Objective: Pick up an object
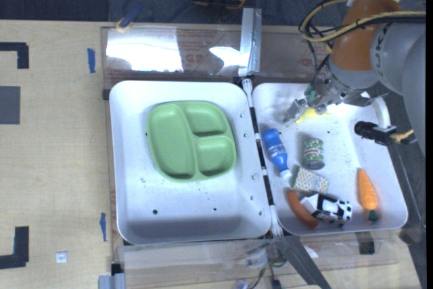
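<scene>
1. Your end effector (pixel 302 107) sits low over the back of the right bin (pixel 396 216), near its far left corner. Whether it is released or clenched you cannot tell from this slant, and nothing shows as grasped.
2. The candidates for picking all lie in that right bin: a blue bottle (pixel 275 149) against the left wall, a small patterned can (pixel 312 152) just beside it, a carrot (pixel 367 190) near the right wall, and a sausage (pixel 300 208), a patterned packet (pixel 310 181) and a black-and-white toy (pixel 333 208) crowded at the front.
3. Something yellow (pixel 318 113) lies just under the end effector; likely its target, though too blurred to name.
4. The left bin (pixel 128 166) carries a green divided tray (pixel 191 139), probably the drop-off side.
</scene>
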